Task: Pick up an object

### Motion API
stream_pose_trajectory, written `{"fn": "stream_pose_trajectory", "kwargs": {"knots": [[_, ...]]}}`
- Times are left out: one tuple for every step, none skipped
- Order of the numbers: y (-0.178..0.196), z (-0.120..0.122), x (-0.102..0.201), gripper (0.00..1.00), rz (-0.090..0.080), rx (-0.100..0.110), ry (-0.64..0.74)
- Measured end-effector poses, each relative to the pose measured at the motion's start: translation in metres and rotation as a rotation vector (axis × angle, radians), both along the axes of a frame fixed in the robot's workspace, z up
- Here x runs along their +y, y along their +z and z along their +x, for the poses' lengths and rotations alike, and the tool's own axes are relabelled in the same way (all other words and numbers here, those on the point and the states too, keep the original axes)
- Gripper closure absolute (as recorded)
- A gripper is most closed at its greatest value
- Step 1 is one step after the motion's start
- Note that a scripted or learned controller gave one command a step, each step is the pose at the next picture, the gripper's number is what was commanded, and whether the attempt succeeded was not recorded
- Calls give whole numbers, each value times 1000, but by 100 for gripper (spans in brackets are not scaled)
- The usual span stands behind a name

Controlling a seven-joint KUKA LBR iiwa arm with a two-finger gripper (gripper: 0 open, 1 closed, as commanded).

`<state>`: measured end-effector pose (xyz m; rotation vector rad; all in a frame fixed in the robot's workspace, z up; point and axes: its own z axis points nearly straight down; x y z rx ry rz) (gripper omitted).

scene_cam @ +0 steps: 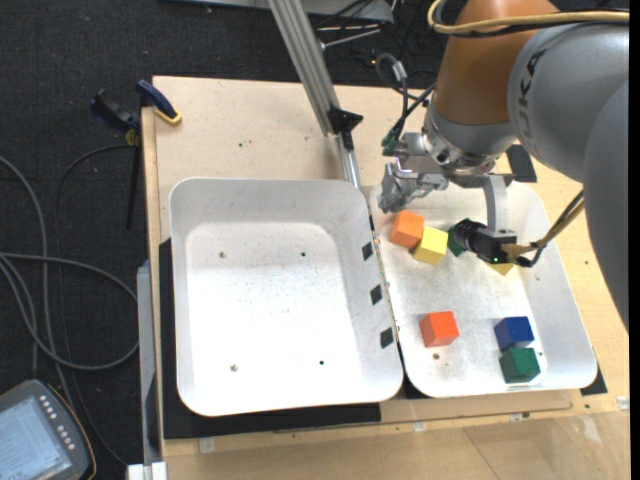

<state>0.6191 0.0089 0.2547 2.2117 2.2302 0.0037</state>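
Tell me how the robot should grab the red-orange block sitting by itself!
Probably straight from above, pinching two opposite flat sides of the red-orange block. It stands apart from the blue block and green block, so there looks to be room around it for the gripper.

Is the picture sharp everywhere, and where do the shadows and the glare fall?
Camera view: the blocks look sharp, like the orange block and blue block; each casts a short soft shadow on the right bin. The orange band shows a mild highlight. The end effector area is dark and hard to read.
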Motion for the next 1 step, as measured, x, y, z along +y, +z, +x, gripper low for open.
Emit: {"fn": "stream_pose_trajectory", "kwargs": {"knots": [[-5,12,55,100,0,0,0]]}}
